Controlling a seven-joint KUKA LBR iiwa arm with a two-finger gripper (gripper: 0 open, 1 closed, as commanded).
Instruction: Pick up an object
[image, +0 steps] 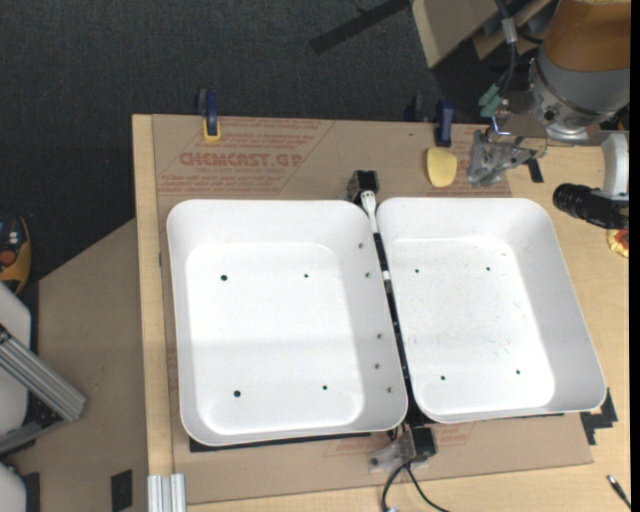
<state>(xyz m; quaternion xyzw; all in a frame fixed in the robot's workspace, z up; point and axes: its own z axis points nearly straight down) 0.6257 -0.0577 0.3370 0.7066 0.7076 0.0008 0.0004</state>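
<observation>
camera view:
arm (585, 60): comes in from the upper right, orange band above the wrist, hanging over the bench beyond the bins, not over either bin.
gripper (490, 160): low near the board (250, 150), just past the far rim of the right bin (570, 300). Cannot tell whether it is open or closed; the tip is too small and cluttered to read.
object (441, 167): small pale yellow piece lying on the board, just to the gripper's left, close beside it but apart. Nothing visible in the gripper.
right bin: near side of the gripper, directly below it in frame; only small dark specks on its floor.
left bin (185, 300): farther off to the gripper's left and nearer the camera; also just dots on the floor.
clamps (210, 115): blue ones on the far board edge, one close by the gripper's left, one well off left.
progress: judging by this, pick not done. Object sits on the board, no contact seen.
left to do: shift left over the yellow piece, descend, close on it, lift.
risk: piece is outside the bins and small, so a miss looks likely.
</observation>
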